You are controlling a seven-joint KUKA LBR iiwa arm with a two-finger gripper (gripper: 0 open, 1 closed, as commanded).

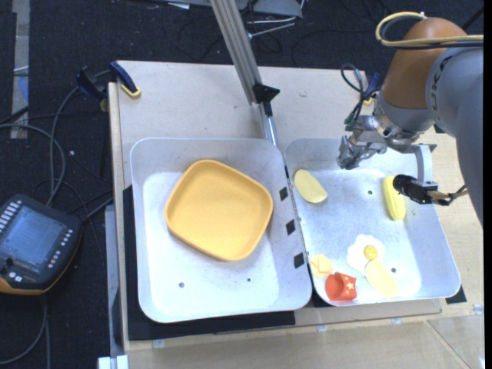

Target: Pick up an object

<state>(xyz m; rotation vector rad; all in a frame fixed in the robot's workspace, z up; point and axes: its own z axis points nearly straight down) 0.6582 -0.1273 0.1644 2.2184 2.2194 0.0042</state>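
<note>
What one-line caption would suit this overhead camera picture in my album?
Robot hand hovers over the right bin of toy foods, while a yellow plate sits in the left bin.

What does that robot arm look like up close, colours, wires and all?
The arm is a thick, rounded grey tube with an orange band near the wrist. A yellowish cable loops over that band, and thin dark wires run down beside it. At its end sits a small metallic grey gripper.

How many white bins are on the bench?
2. The left bin holds a yellow plate; the right bin beside it holds small toy foods, with the gripper above its far edge.
</note>
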